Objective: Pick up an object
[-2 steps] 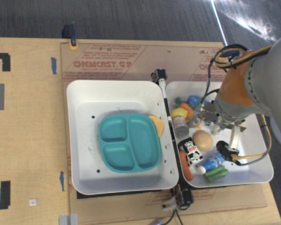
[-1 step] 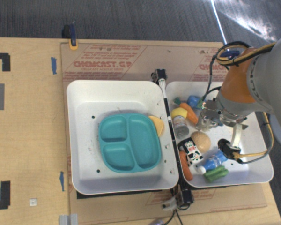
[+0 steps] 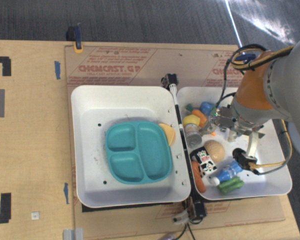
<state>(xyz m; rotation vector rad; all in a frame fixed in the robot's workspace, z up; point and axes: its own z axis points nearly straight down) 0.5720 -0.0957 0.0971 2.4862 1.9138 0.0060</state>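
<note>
grey arm (image 3: 282, 84) bends down over right bin (image 3: 277, 184).

Arm (image 3: 285, 84): cut off by right edge; upper links out of frame.
Gripper (image 3: 240, 134): under wrist housing, finger state unreadable.
Yellow item (image 3: 168, 132): partly behind teal tray (image 3: 138, 151); shape unclear.
Right bin (image 3: 280, 184): far wall and part of floor covered by arm.
Small toys by divider (image 3: 197, 116): overlapping, too small to ID.
Orange piece (image 3: 198, 179): partly under black-white item (image 3: 204, 162).
</note>
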